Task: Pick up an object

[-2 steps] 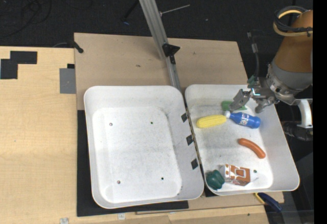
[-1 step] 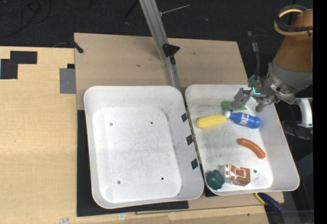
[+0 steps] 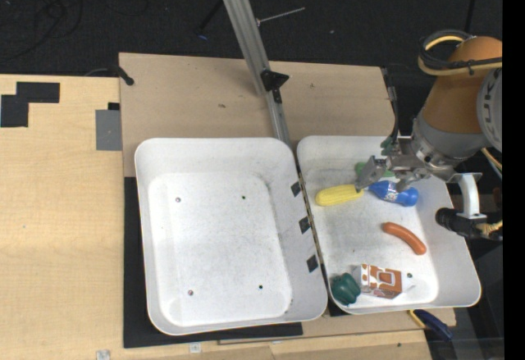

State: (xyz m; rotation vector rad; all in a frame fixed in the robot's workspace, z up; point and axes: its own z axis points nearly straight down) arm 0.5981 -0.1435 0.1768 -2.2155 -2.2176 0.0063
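Blue object (image 3: 395, 193) | right bin (image 3: 459, 289) | fingers (image 3: 385, 178) just above it, spread unclear | corn (image 3: 338, 196) beside

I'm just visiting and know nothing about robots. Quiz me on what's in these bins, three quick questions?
1. True or false: the corn cob lies in the right bin.
2. Which lies nearest the gripper? A) sausage B) blue toy C) small carton
3. Fill in: beside the small carton sits a dark ____ object.

Key: 1 true; 2 B; 3 green.
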